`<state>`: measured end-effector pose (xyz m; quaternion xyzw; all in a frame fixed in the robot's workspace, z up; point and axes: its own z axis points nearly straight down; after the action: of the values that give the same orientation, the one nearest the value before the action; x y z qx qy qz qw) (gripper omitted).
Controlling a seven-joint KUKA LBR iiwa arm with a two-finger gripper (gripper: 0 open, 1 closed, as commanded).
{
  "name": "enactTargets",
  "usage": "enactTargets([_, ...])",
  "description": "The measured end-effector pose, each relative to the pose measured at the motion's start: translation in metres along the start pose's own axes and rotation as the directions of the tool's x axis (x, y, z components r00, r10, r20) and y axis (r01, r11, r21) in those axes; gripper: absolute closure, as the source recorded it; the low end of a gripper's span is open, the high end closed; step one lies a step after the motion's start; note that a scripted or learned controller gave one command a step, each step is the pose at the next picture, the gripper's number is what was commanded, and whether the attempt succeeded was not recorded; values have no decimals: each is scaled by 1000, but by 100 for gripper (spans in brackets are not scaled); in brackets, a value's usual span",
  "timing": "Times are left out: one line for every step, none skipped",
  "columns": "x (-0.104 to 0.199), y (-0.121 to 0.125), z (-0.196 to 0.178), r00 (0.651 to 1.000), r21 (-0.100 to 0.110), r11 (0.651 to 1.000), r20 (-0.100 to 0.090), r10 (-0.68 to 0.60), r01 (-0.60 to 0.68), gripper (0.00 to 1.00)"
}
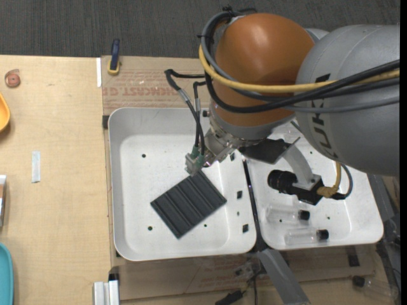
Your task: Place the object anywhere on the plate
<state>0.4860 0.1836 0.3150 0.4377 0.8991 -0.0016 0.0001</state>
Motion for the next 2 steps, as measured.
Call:
enactTargets([-1, -7, 67, 996, 1, 996, -2, -94, 94, 100])
enactTargets([-6, -10, 26, 990, -2, 990, 0, -144, 144, 100])
